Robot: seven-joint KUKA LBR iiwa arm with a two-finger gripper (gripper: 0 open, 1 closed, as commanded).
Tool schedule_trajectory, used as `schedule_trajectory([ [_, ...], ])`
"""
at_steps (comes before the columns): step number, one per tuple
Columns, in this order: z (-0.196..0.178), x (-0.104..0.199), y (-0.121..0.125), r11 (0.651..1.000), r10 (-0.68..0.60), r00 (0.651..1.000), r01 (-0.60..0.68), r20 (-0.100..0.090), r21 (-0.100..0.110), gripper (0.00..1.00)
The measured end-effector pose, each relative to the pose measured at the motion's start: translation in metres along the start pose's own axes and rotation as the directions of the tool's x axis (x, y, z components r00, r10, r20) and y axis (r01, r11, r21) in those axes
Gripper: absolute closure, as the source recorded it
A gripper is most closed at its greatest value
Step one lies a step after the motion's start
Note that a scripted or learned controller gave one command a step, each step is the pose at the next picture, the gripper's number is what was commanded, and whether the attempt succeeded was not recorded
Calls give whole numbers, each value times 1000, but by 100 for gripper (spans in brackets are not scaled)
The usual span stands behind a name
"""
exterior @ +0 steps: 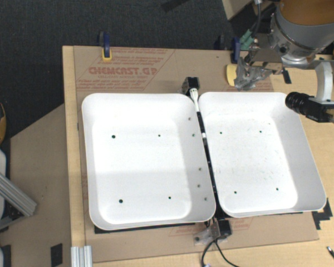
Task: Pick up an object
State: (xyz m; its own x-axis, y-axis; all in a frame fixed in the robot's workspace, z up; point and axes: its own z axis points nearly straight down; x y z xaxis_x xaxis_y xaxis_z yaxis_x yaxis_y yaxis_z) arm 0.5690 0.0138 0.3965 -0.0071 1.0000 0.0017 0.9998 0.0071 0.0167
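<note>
My gripper point(249, 78) hangs above the brown board just behind the back edge of the right white bin point(256, 160). The grey arm with its orange band point(312, 4) reaches in from the upper right. A small pale yellow piece point(231, 74) lies right beside the gripper on its left; whether it touches the gripper is not clear. The left white bin point(139, 160) lies next to the right one, and both show only small dark dots on their white floors.
A black strip point(203, 143) runs between the bins, ending in a black clip point(190, 84) at the back. A blue and yellow clamp point(104, 43) holds the board's far edge. A black cylinder point(306, 105) juts over the right bin's back right corner.
</note>
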Motion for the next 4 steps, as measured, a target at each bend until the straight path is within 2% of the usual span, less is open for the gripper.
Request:
schedule_trajectory([
  [1, 79, 40, 44, 1000, 4, 1000, -4, 1, 19, 100],
  [2, 132, 62, 97, 1000, 4, 1000, -4, 2, 15, 100],
  [3, 102, 41, 91, 1000, 9, 1000, -9, 2, 11, 100],
  [4, 75, 37, 76, 1000, 8, 1000, -8, 2, 12, 100],
])
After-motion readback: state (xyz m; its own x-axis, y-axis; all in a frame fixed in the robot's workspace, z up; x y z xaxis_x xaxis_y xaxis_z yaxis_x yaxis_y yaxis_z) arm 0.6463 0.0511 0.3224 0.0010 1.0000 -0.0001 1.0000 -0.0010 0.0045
